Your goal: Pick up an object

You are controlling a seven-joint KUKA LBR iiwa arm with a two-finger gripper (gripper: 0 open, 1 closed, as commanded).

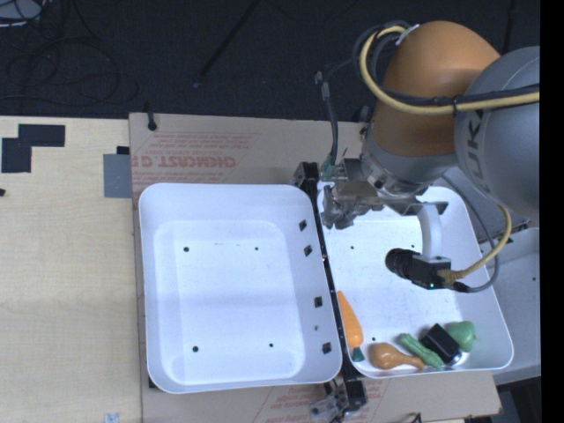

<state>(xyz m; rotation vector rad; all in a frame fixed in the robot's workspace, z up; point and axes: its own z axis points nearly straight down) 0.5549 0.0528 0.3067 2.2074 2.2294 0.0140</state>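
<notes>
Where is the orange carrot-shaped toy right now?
The orange carrot-shaped toy lies in the right white bin, against its left wall near the front corner, just left of the tan gourd-shaped toy.

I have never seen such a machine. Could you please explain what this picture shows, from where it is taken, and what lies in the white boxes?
The camera looks down at a slant on a bench with two shallow white bins. The big grey and orange shape is a robot arm reaching in from the right; its gripper hangs over the far left corner of the right bin. Nothing is visibly between its fingers. Small objects lie along that bin's near edge: an orange carrot-like piece, a tan piece, and green and black items. The left bin is beside it.
</notes>
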